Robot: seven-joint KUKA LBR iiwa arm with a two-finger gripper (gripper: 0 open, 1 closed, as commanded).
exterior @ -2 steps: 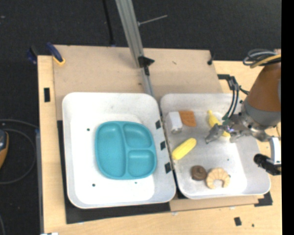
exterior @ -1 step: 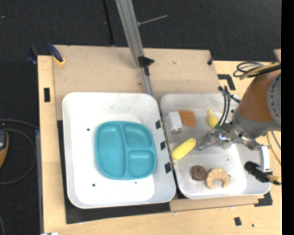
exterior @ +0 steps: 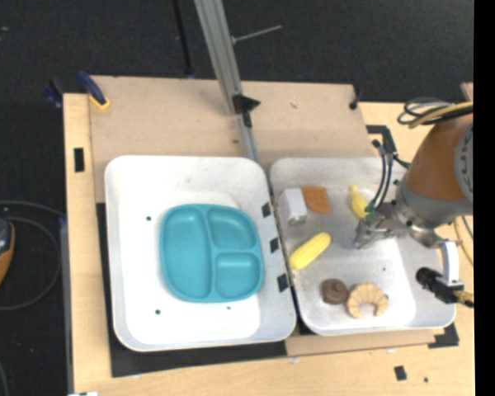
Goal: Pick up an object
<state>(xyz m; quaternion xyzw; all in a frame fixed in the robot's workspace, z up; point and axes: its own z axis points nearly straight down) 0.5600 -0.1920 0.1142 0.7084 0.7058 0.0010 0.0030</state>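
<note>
The hand (exterior: 365, 236) is low in the right bin (exterior: 396, 316) – whether its grip is apart or together I cannot tell. Nothing looks lifted yet: the corn (exterior: 310, 250) lies just left of it, the croissant (exterior: 368, 300) below – the picking remains.

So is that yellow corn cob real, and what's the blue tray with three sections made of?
The yellow corn cob looks like toy plastic: even colour, smooth, faintly shiny, though the picture is too coarse to be sure. The blue tray with three sections seems to be moulded plastic, matte, with rounded dividers and one flat turquoise colour.
</note>
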